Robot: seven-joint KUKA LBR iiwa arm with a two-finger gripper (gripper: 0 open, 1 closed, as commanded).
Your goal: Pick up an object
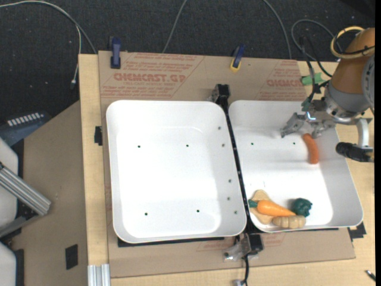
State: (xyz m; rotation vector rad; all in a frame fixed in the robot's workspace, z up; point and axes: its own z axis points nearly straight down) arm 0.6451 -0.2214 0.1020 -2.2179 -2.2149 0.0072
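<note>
Not much done on the pick so far, from what I can see. The gripper hangs over the back of the right bin, fingers spread open with nothing between them. An orange sausage-shaped thing lies just under and beside it on the bin floor, probably the target. A carrot, a green lump and a tan piece sit piled at the front edge. So the whole grab and lift are left.
</note>
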